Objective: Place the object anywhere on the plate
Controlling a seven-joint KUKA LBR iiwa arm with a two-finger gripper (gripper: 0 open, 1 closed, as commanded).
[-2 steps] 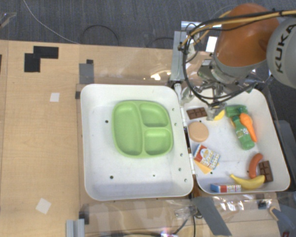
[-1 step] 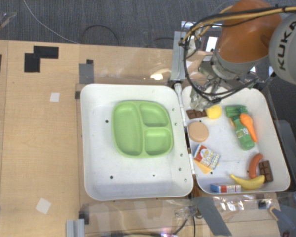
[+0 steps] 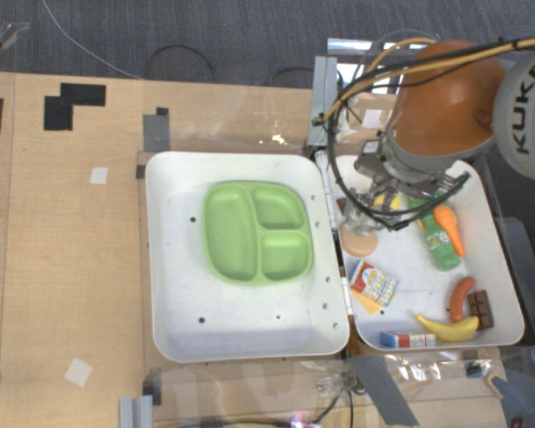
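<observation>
The arm point(image 3: 446, 105) hides its jaws over the right bin point(image 3: 508, 310); their state can't be told.

Two white bins point(image 3: 174, 328); one green plate point(image 3: 254, 232); one banana point(image 3: 448, 327); one carrot point(image 3: 448, 226); one green bottle point(image 3: 439, 244).

Look at the right white bin point(image 3: 504, 279): you see a green bottle point(image 3: 439, 242) at 1 o'clock with a carrot point(image 3: 448, 226) touching it, a sausage point(image 3: 461, 296) and chocolate bar point(image 3: 481, 308) at 4 o'clock, a banana point(image 3: 448, 327) and small tube point(image 3: 408, 340) at 6 o'clock, and a snack packet point(image 3: 373, 285) near the middle.
</observation>
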